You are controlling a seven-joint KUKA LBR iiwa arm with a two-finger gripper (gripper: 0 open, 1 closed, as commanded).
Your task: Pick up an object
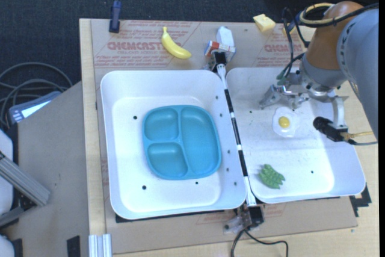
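camera view, read from the near edge outward: a small green knobbly toy vegetable [272, 177] is seen lying flat on the floor of the right-hand shallow white bin [337, 183], near its front left corner. its long axis runs on a slant, from upper left to lower right. it is judged to be light, stiff plastic with a bumpy skin that should not slip much; a hold across its narrow middle, square to that axis, would be best.

farther in, a flat white and yellow toy fried egg [284, 124] is found in the same bin, roughly round, so no clear pointing direction can be given. it is judged light and thin, slippery at the rim and hard to pinch from above.

just beyond the egg, the tool [284, 95] is held low over the bin floor with its fingers spread wide, and nothing is seen between them. the egg lies just beside it, apart.

in the left-hand white bin [120, 93] a blue divided plastic tray [181, 141] rests. at the far edge of the table [138, 45] a yellow toy banana [174, 45] is laid.
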